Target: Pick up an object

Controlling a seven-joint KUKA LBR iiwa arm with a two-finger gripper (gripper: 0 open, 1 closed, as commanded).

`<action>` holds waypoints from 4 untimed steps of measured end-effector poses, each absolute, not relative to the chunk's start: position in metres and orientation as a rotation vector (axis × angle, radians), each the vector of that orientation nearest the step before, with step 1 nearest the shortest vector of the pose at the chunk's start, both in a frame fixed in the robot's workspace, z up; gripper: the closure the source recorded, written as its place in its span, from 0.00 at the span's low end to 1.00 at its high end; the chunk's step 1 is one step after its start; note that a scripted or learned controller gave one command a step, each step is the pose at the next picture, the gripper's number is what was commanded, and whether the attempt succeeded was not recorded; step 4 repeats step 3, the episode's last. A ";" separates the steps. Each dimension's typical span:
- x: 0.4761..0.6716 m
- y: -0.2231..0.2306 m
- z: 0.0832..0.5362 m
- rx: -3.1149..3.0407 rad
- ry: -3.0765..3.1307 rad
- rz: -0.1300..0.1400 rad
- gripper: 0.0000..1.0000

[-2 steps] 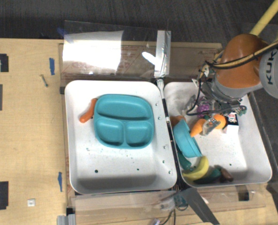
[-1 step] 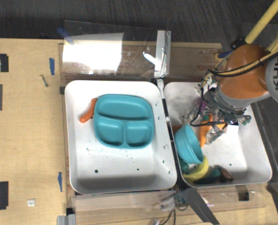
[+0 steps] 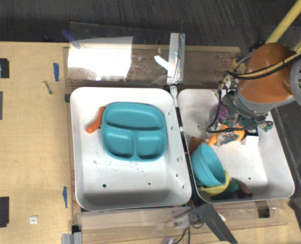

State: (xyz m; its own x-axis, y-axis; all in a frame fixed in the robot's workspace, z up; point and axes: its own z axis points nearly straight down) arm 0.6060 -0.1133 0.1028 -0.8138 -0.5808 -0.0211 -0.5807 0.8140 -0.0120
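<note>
- The arm (image 3: 272, 80) reaches in from the right, its orange band above the right bin (image 3: 277, 161)
- The gripper (image 3: 231, 134) hangs low over the middle of the right bin, just beside the upper rim of the blue bowl (image 3: 207, 165)
- Cannot tell how the gripper stands; cables and the wrist body crowd it
- A small orange piece (image 3: 231, 134) shows right at the gripper's tip; whether it is held is unclear
- The blue bowl lies tilted on its side at the right bin's left wall, resting on a yellow bowl (image 3: 215, 189) near the front edge
- A dark green thing (image 3: 233, 187) and a brown thing (image 3: 245, 190) lie just beside the yellow bowl, at the front wall
- In the left bin (image 3: 89, 182) a teal tray (image 3: 134, 131) with three compartments lies flat, toward the back
- An orange carrot (image 3: 94, 122) touches the tray's left edge
</note>
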 end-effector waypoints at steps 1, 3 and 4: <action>0.589 -0.043 0.251 -0.873 2.998 -0.006 1.00; 0.620 0.081 0.184 -0.941 2.992 0.007 1.00; 0.620 0.081 0.184 -0.941 2.992 0.007 1.00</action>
